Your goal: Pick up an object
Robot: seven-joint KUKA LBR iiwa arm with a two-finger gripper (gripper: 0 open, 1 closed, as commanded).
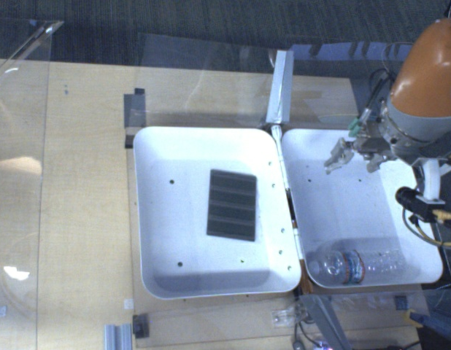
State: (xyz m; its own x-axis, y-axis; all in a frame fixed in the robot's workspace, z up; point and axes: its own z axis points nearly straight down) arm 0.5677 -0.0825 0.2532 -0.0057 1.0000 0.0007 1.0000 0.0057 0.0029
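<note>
I take the clear crumpled plastic bottle with a blue label (355, 264) as the likeliest target. It lies on its side along the near wall of the right-hand shallow white bin (313, 195), at about six o'clock on that bin's floor, touching or almost touching the wall. Nothing grips it.

From the bottle, the two-finger gripper (354, 154) sits toward twelve o'clock, well apart from it, over the far part of the same bin. I see the two grey fingers spread with a plain gap between them and nothing in that gap — the claw is open and empty. Behind it at three o'clock rises the grey arm with its orange band (427, 71).

The other candidate is a flat dark ribbed rectangular pad (232, 204), lying near the middle of the left-hand white bin (156, 195), at nine o'clock from the bottle, with the bins' shared walls between them.

As I judge it, the pick is not yet begun in earnest: no object is lifted or touched. What is left is everything that matters — lining up over an object, descending, closing, raising.
</note>
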